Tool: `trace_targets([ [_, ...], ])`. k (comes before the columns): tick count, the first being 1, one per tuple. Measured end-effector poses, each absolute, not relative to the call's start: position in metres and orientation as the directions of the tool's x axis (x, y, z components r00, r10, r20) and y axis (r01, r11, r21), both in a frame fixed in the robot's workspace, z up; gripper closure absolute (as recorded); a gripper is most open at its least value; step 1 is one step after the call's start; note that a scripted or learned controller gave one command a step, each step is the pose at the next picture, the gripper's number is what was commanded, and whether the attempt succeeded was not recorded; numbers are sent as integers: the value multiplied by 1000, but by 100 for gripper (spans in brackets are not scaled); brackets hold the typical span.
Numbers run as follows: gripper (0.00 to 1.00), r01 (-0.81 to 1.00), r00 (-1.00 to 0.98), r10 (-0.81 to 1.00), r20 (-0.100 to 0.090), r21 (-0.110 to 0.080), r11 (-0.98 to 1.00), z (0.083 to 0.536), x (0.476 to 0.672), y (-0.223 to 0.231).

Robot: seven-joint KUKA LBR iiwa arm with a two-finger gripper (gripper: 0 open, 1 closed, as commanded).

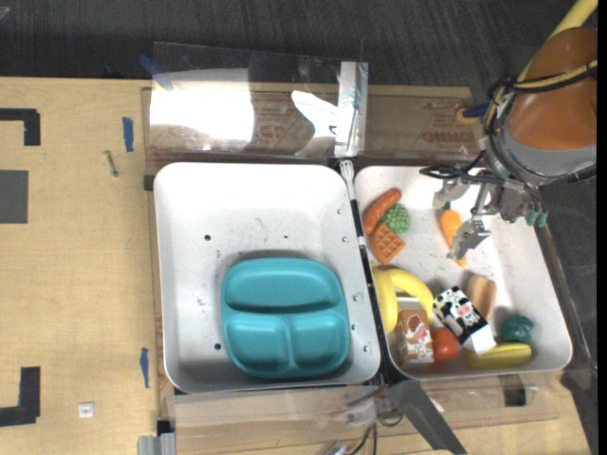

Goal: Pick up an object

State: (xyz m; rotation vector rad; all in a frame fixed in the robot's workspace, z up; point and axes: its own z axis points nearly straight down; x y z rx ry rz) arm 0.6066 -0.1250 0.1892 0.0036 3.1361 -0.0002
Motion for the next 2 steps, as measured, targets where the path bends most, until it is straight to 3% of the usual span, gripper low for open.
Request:
trace_targets([
  [1,0,39,-999,39,-15,-2,999,90,634,-173],
  [2,0,114,-993,114,-5,2,993,88,632,-126],
])
